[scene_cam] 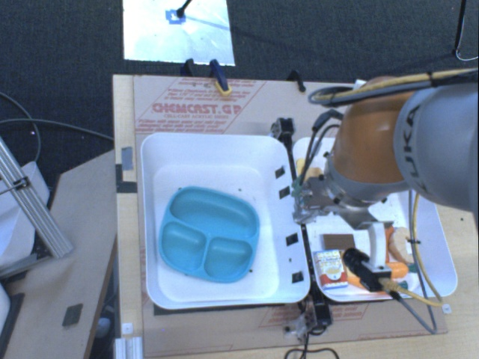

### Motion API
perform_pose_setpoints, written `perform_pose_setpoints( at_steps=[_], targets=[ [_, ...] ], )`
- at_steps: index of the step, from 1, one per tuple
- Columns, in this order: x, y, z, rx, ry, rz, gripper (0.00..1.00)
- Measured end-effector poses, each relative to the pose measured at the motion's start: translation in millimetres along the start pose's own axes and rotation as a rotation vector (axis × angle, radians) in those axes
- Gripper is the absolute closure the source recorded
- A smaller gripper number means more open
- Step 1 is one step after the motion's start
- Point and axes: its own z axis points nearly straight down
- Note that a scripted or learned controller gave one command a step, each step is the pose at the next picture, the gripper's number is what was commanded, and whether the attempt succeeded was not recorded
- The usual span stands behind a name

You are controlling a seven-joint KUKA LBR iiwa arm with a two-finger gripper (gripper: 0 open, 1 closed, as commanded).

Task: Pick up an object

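grey arm with orange band over right bin (443,275), gripper (307,204) low by that bin's left wall, hidden under the wrist, so cannot tell whether apart or together, nothing seen held. nearest candidates toward the view's bottom from gripper: brown flat block (338,241) just below-right, long axis across the view, then printed packet (329,268) further down beside it, orange pieces (398,269) well off to the right, probably toy food; all in right bin, apart from gripper. blue divided tray (209,234) alone in left bin (161,170), across the divider, likely too flat and wide for an easy grab.
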Motion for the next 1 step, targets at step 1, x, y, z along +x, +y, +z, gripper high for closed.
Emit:
perform_pose_setpoints(
  at_steps=[1],
  targets=[
    [0.5, 1.0, -10.4, -0.002, 0.001, -0.003, 1.00]
  ],
)
